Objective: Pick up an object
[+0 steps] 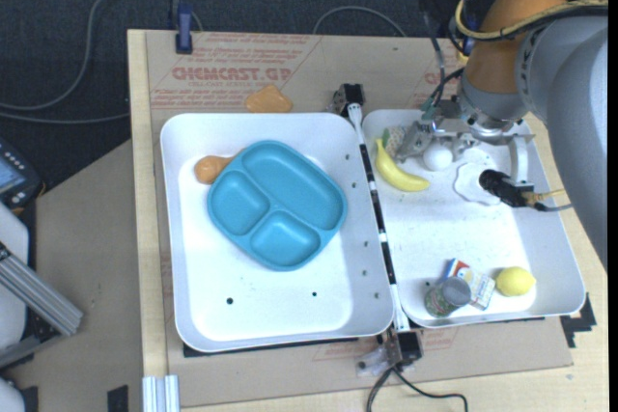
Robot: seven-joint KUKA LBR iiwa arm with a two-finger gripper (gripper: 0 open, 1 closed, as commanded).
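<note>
My gripper (436, 142) sits low at the far end of the right bin (555, 289); how far it is open I cannot tell, and I see nothing held. The banana (397, 170) lies just beside it at about eight o'clock, its long axis running from eleven to four. A yellow lemon (515, 281) and a small can (445, 295) sit well apart toward six. The blue tray (276, 204) fills the left bin (193, 275).

— What sort of place is this?
— A robotics lab: cardboard-topped bench (290, 63), loose cables (97, 14) across dark carpet at upper left, aluminium framing (34, 289) at lower left.
</note>
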